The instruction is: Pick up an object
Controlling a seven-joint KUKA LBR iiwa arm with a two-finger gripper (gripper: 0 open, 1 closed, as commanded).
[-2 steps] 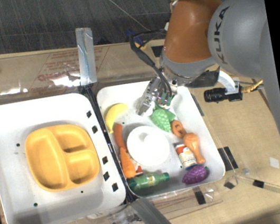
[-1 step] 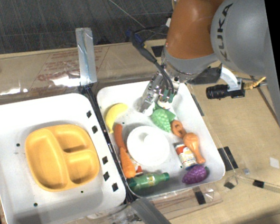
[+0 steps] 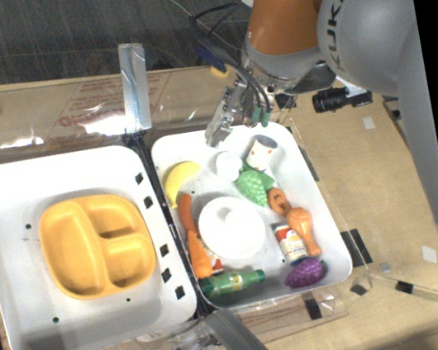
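- Bins sit side by side on the bench (image 3: 372, 185): the left bin (image 3: 6, 249) carries a yellow divided tray (image 3: 97, 242), the right bin (image 3: 309, 187) a clutter of toy food.
- Arm (image 3: 358, 11) hangs at the right bin's twelve o'clock, likely lining up a descent.
- Tool (image 3: 230, 118): I cannot tell its state; nothing visibly held.
- Nearest candidates: white cup (image 3: 261, 152), green toy (image 3: 253, 185).

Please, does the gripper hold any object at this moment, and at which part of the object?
Nothing is held. The gripper hangs over the far edge of the right bin, above the toys, with nothing between its fingers.
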